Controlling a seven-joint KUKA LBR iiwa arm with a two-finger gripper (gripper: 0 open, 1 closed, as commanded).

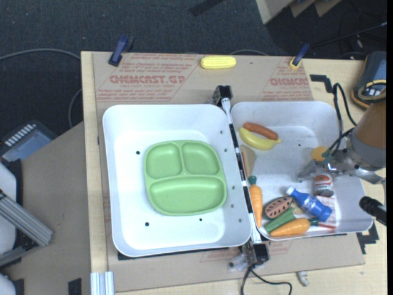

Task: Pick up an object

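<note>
Two shallow white bins sit side by side on the counter [153,82], which is covered by a brown cardboard sheet with red printing. The left bin [120,183] holds a light green divided plate [184,178] with three compartments, two small ones at the far side and one wide one at the near side; nothing lies in any of them.

The right bin [288,112] holds the toys. At its far left lies a hot dog [260,134], a red sausage on a yellow bun, its long axis running left to right and tilted slightly down toward the right. Along the left wall a small carrot [255,201] stands lengthwise, green top toward the far side, orange tip toward the near side. Near the front edge a larger carrot [290,228] lies almost left to right. Just above it rests an oval brown and green piece [279,206] with a red patch, tilted diagonally. Beside that, a blue bottle [311,205] with a white cap lies on its side, pointing from upper left to lower right, cap toward the upper left. A small can [323,185] with a red and white label stands just beyond the bottle.

The gripper [325,163] reaches in from the right, low over the bin directly above the can and beside a small yellow-orange object [319,153]. I cannot tell whether the jaws are apart or together, nor whether anything lies between them.
</note>
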